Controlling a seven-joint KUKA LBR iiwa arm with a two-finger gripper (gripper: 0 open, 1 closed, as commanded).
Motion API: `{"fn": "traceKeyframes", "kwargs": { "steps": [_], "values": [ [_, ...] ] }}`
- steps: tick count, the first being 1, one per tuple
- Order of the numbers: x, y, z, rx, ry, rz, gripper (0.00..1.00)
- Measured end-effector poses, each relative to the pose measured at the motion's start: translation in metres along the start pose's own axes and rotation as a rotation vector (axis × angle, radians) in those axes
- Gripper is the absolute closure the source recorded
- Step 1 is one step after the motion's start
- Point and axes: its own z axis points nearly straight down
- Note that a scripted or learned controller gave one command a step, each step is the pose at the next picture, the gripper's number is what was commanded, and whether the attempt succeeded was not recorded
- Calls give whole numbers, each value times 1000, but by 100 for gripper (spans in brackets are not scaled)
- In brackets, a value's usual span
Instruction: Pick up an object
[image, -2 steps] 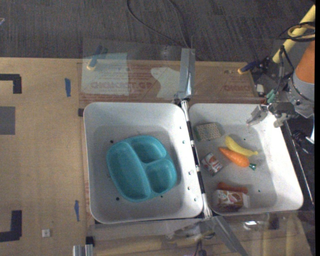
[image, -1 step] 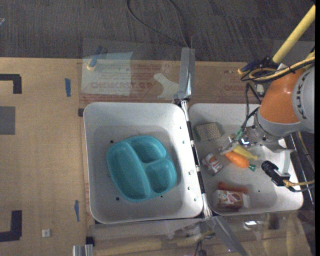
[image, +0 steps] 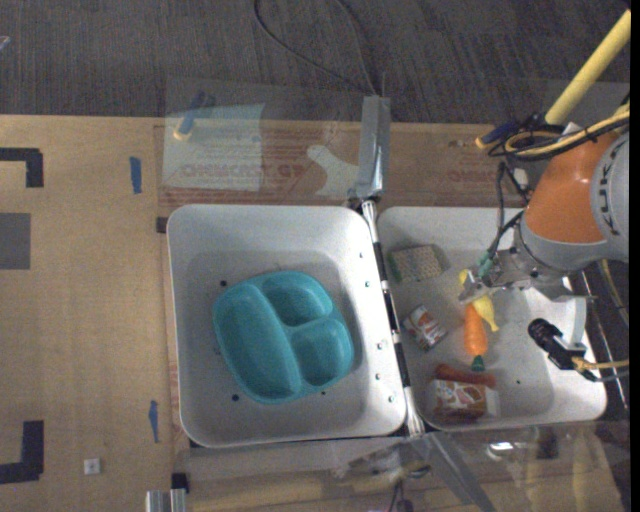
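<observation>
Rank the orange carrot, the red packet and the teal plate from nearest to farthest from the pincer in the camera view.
1. Orange carrot: right bin, just below the pincer.
2. Red packet: same bin, toward its lower edge in the view.
3. Teal plate: over in the left bin.

Robotics lab: taped plywood bench (image: 80, 350), two white bins (image: 200, 245), grey carpet (image: 150, 50).
</observation>
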Motion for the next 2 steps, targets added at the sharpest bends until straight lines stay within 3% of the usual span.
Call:
{"fn": "traceKeyframes", "kwargs": {
  "steps": [1,2],
  "values": [
    [11,52,-95,1,0,-69,100],
    [34,21,7,2,1,-34,100]
  ]
}}
